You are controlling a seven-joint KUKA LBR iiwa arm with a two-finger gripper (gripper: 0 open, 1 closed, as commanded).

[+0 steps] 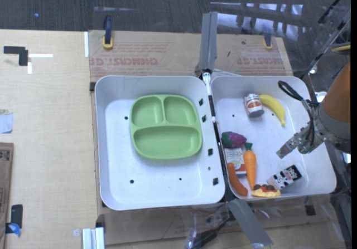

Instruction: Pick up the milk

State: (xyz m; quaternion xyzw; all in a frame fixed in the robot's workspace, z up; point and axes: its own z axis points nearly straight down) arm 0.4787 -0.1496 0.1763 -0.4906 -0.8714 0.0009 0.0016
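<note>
The milk [286, 177], a small carton with black cow patches, lies on its side near the front right corner of the right bin [295, 86], clear of the carrot [250, 166] and hot dog [236, 180]. The gripper [294, 145] hangs just above and behind it with nothing between the jaws; whether they are open I cannot tell. This placing looks like a lead-in to a descent onto the carton

Bright, even overhead light fills the scene. The two shallow white plastic bins [106, 131] glare softly and cast faint shadows. Focus is slightly soft throughout, with reflections smearing the far right corner.
</note>
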